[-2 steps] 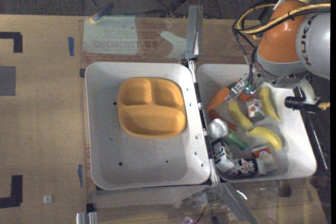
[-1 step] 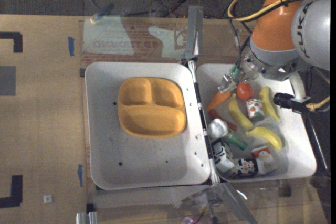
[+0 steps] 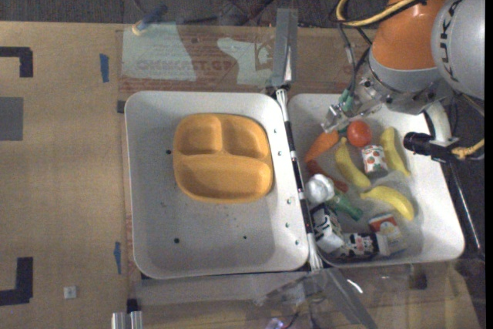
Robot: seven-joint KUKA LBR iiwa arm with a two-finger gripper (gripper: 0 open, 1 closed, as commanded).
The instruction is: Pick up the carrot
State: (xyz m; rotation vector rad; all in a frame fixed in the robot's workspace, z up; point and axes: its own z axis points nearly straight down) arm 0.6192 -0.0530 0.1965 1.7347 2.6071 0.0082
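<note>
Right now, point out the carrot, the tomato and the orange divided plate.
carrot (image 3: pixel 323 145), camera view, middle of its orange body.
tomato (image 3: pixel 358 133), camera view, centre of its red top.
orange divided plate (image 3: pixel 223 185), camera view, bare front rim of the large compartment.

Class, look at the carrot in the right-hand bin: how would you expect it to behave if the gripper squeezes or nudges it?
The carrot looks like moulded toy food, so probably stiff and light. Its tapered, rounded body may slip from a squeeze near the tip, or roll when nudged. It lies by a banana and a tomato, so a push would likely jostle them. The gripper hangs just above it.
</note>
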